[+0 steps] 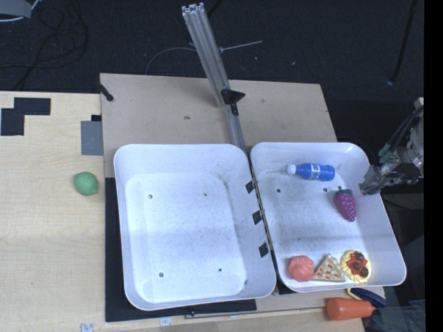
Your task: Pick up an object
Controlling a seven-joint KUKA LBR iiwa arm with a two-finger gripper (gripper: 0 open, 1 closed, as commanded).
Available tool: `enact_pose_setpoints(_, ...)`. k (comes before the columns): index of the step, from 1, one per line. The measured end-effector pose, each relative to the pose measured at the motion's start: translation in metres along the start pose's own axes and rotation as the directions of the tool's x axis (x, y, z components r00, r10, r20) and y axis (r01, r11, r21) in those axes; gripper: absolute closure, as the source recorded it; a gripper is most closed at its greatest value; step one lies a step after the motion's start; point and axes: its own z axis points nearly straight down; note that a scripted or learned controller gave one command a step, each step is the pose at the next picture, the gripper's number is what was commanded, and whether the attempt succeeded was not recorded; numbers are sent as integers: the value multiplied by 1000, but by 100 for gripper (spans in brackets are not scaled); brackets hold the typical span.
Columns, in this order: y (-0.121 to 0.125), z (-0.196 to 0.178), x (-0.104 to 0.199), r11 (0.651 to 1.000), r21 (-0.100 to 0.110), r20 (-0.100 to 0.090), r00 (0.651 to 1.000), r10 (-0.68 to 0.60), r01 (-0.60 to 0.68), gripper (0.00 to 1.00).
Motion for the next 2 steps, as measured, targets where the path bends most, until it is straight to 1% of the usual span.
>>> enact_pose_setpoints(1, -11, 2, 47, 1000, 5, -2, 1000, -3, 3, 100)
enact_pose_setpoints(2, -18, 14, 108, 1000, 6, -2, 1000, -4, 4, 100)
